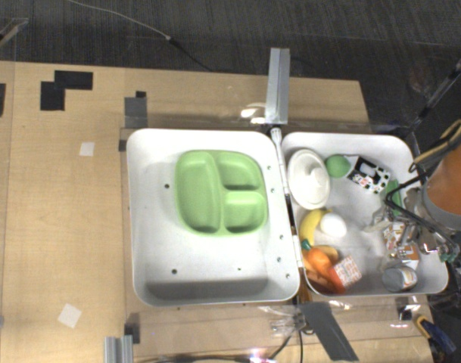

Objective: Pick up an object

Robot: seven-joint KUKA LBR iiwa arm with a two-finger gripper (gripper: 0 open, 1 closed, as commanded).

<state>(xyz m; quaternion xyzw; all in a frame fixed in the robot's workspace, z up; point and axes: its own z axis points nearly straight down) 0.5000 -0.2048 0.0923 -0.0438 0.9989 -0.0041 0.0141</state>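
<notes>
The gripper (400,237) hangs low over the right-hand part of the right bin (366,138), under a tangle of cables and the arm's orange band (450,187). Its tip is blurred and crowded by wiring, so whether it is open or closed cannot be told, and nothing can be seen held in it. Just below the gripper in the view, near the bin's front right corner, lies a small grey can (399,278), close to it but whether touching is unclear. To the gripper's left sit a white egg-shaped object (334,225) and a banana (312,225) side by side. Further forward on that side are an orange carrot-like piece (321,267) and a small printed packet (348,270). Up and to the left of the gripper are a black-and-white patterned item (368,174), a green ball (337,165) and a white bowl (309,177). Well apart to the left, the left bin (151,278) holds a green divided tray (219,191).
</notes>
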